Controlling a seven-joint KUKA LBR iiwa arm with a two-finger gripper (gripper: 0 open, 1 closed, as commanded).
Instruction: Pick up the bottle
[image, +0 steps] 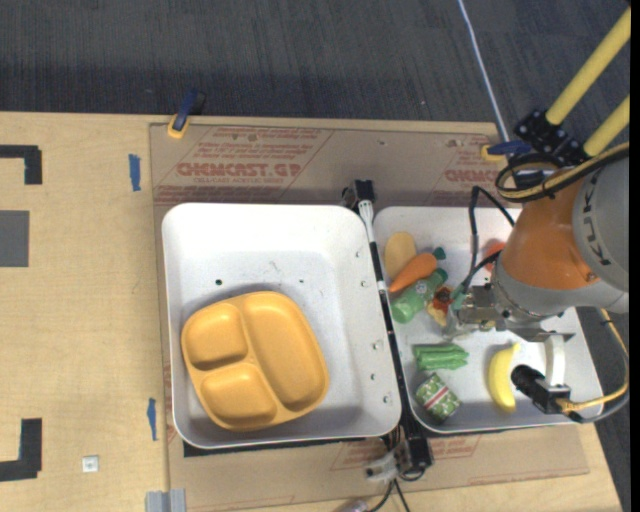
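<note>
The bench (70, 300) is a light tan board filling most of the frame, with dark carpet above it along the top edge. At the centre lies a sheet of brown cardboard (300, 160) printed with red lettering, held at its upper left corner by a blue and yellow clamp (183, 115). On the cardboard sit 2 shallow white bins side by side: the left bin (270, 240) at centre frame and the right bin (590, 385) at lower right. Black marks (22, 165) and short blue tape strips (135, 172) dot the bench's left side.
</note>
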